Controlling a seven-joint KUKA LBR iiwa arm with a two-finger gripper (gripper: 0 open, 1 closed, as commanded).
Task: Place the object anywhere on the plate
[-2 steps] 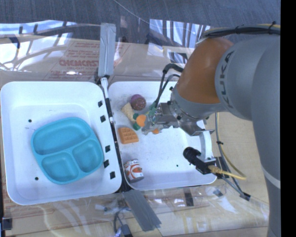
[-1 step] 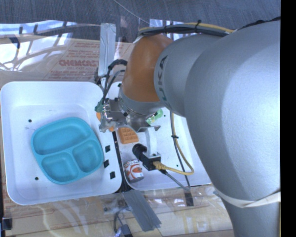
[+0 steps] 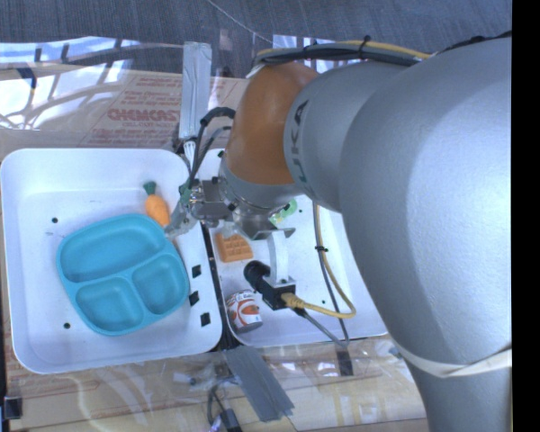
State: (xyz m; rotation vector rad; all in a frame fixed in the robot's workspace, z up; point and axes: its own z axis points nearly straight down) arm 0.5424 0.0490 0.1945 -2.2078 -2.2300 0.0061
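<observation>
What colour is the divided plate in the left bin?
Light blue; the plate shows clearly in the camera view.

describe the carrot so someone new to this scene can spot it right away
Start at the left white bin, which holds a blue three-compartment plate. Look just past the plate's upper right corner, toward the wall shared with the other bin: the carrot lies there on the bin floor, beside the arm's wrist. It is small and orange with a green tip, the only orange thing in that bin.
</observation>
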